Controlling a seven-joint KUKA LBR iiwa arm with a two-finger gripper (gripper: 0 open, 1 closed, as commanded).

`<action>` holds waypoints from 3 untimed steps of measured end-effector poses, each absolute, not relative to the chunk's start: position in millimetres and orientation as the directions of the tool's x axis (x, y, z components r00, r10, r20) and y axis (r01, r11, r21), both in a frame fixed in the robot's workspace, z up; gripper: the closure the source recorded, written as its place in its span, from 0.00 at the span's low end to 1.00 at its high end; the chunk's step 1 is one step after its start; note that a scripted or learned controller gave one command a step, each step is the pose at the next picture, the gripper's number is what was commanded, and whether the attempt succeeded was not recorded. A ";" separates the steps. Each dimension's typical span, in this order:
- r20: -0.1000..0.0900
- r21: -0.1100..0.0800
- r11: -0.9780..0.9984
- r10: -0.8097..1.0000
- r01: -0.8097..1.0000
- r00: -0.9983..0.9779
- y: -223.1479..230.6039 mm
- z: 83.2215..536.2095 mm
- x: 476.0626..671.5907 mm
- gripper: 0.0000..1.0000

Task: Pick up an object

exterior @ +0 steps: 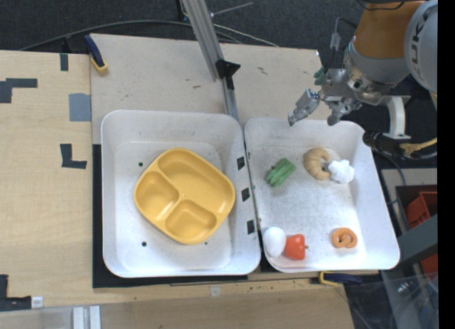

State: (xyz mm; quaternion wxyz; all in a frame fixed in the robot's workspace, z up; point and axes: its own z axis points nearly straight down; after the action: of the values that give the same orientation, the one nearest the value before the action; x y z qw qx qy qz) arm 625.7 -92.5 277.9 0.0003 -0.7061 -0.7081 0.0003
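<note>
Counting five toys [280, 172], one tray [185, 195].

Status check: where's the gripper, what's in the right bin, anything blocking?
Gripper open, above right bin's far rim, holding nothing. Green piece, tan ring, white piece, orange ring, red piece, white egg lying untouched. Nothing blocking.

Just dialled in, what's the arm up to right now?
The arm's tool hangs above the far rim of the right bin, open, with nothing between its fingers. In that bin lie a green toy, a pastry, a red pepper and an orange ring. The left bin holds a yellow tray.
</note>
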 end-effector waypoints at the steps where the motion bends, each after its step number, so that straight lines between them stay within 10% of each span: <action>1: 0.000 -0.001 0.003 1.000 1.000 -0.003 -92.6 278.0 625.7 0.00; 3: -0.001 -0.006 0.002 1.000 1.000 -0.002 -82.9 185.8 619.0 0.00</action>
State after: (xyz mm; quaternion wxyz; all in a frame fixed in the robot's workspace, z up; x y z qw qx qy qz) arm 619.0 -82.9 185.8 0.0020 -0.7065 -0.7077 0.0026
